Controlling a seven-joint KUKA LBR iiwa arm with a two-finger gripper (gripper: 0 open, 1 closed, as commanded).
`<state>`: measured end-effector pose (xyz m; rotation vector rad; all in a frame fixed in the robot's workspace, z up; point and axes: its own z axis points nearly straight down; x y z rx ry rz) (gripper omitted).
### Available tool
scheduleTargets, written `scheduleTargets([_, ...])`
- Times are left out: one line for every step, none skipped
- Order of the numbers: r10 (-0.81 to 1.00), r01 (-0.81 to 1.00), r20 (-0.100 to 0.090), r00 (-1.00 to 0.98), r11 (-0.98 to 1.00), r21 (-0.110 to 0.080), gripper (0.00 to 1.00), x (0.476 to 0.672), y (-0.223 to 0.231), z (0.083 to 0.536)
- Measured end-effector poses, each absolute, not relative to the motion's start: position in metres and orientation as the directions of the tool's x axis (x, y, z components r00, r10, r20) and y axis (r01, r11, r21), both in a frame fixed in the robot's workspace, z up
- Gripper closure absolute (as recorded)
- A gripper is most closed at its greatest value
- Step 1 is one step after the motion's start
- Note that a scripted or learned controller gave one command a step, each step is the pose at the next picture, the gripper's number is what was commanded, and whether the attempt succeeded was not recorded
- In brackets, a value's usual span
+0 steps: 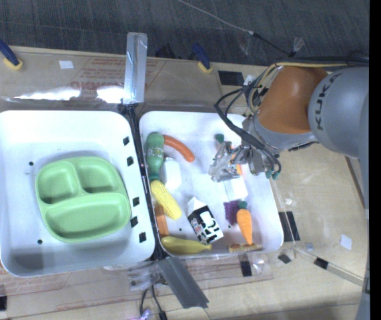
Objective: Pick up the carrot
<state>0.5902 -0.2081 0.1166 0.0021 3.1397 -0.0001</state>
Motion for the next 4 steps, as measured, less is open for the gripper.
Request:
scheduleTargets([0.001, 0.001, -0.002, -1.0, 1.0, 0.0, 0.0, 0.59, -0.208, 0.117])
scheduleTargets([0.035, 0.035, -0.006, -0.999, 0.999, -0.002, 0.0, 0.603, -0.211, 0.093])
scheduleTargets([0.028, 0.029, -0.013, -1.0, 1.0, -0.004, 1.0, 0.605, -0.209, 0.105])
scheduleTargets([0.027, 0.027, -0.013, -1.0, 1.0, -0.003, 0.0, 0.605, -0.209, 0.105])
